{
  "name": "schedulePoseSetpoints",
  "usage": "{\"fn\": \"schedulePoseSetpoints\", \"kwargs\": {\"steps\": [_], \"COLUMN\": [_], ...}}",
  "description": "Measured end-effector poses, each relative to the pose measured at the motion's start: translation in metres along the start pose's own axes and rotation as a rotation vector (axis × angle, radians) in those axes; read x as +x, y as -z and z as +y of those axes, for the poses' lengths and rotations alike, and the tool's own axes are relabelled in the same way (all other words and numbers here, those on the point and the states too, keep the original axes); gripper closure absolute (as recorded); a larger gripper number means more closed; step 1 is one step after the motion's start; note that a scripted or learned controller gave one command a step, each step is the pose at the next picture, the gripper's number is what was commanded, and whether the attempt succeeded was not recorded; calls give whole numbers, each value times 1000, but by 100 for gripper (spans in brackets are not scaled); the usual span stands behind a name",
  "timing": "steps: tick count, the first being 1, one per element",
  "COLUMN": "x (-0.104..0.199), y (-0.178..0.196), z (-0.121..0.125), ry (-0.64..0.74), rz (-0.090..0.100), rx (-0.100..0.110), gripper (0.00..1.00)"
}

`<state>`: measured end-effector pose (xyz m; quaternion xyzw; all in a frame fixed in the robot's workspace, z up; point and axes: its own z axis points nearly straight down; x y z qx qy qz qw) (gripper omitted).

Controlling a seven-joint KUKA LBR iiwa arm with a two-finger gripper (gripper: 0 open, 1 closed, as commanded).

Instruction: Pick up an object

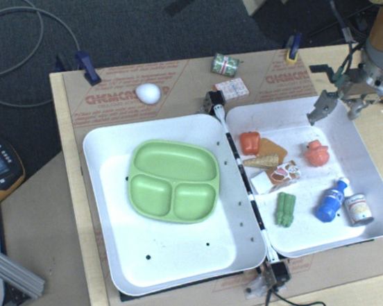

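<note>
Arm: we see it reaching in from the right edge, upper part of the view — only its grey, rounded wrist end shows.
Wrist: grey metal, lying roughly level and pointing left.
Gripper (334, 103): two fingers spread in a fork, splayed down and to the left — we see nothing between them.
Fingers (320, 109): the left one is the longer in our view, dark grey, angled low; the other is shorter, nearer the wrist.
</note>
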<state>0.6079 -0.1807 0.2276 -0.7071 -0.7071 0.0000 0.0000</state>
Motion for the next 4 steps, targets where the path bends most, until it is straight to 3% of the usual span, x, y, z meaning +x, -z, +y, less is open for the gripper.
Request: {"fn": "schedulePoseSetpoints", "kwargs": {"steps": [1, 2, 3, 4], "x": [-20, -20, 32, 107], "y": [-143, -132, -142, -42], "z": [-7, -6, 13, 19], "ry": [-1, 0, 2, 2], "rz": [0, -2, 0, 1], "rx": [0, -3, -4, -3], "gripper": [0, 100, 100, 100]}}
